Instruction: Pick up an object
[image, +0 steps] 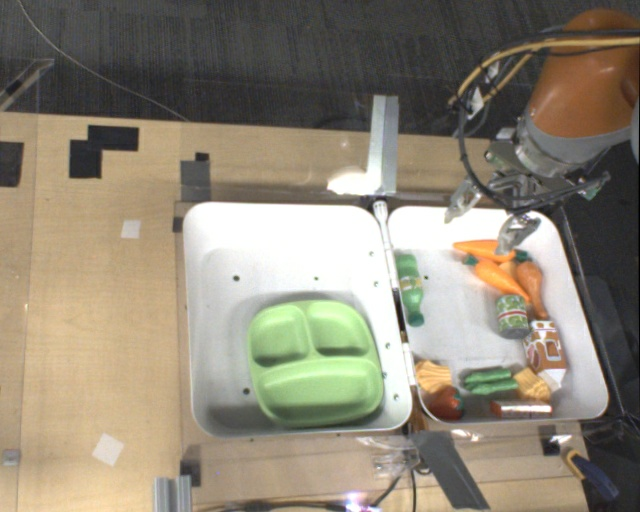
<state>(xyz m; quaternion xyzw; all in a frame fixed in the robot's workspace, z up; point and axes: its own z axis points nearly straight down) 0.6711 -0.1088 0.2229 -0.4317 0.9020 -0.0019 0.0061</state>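
The bench (90, 330) is pale wood and carries two shallow white bins side by side. The left bin (215, 250) holds a green sectioned tray (315, 362) that sits toward its near right corner. The right bin (450, 290) holds a scatter of toy food.

The arm (585, 85), grey with its orange band, reaches in over the far right corner of the right bin. Its gripper (488, 218) hangs there with the two fingers spread apart and nothing between them; one fingertip (513, 236) is just above the carrots.

In the right bin, two orange carrots (490, 262) lie crossed near the far wall, and beside them, toward the right wall, lies what looks like a chicken drumstick (531, 283), though it is small and hard to be sure of. A green bottle (407, 287) lies along the left wall of this bin. A small green can (512, 316) stands below the carrots, with a brown-and-white carton (545, 355) just beside it. Along the near wall sit a tan ridged piece (433, 376), a red piece (446, 403) and a green vegetable (488, 380).
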